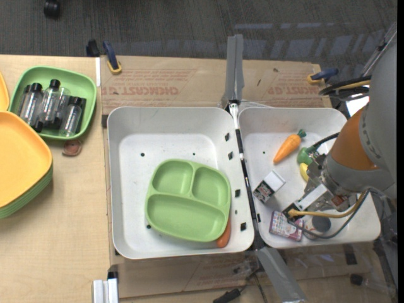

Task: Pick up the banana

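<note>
A sliver of the yellow banana [304, 170] shows in the right bin [259, 128], just below a small green piece [308, 154]. The grey wrist covers the remainder of it. My gripper [317, 199] is low in this bin, right beside the banana and slightly nearer the front. An orange carrot [287, 148] lies to the banana's upper left.
A small white and black box [269, 187] and a pink packet [284, 225] lie left of the gripper. The left bin [126, 169] holds a green divided plate [189, 201] with an orange item [223, 239] peeking out from under it. A green tray of bottles [53, 103] and yellow plates [19, 163] sit far left.
</note>
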Available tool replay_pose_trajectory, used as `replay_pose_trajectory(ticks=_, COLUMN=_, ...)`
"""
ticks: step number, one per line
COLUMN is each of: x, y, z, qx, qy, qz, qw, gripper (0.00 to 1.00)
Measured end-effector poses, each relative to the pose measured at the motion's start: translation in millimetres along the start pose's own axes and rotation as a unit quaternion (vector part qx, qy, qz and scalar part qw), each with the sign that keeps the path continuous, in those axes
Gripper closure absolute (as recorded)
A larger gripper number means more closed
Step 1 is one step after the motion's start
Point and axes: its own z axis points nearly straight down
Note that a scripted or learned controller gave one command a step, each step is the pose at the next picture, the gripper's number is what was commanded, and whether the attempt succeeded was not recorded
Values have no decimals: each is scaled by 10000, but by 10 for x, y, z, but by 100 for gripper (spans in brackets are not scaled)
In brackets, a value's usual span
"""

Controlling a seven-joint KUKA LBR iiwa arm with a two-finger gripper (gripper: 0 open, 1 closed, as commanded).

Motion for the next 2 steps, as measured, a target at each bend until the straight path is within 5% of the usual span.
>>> replay_pose_trajectory(ticks=2, x=-70, y=-160, z=-8, qx=0, qy=14, qz=1243, qw=9922, gripper=100)
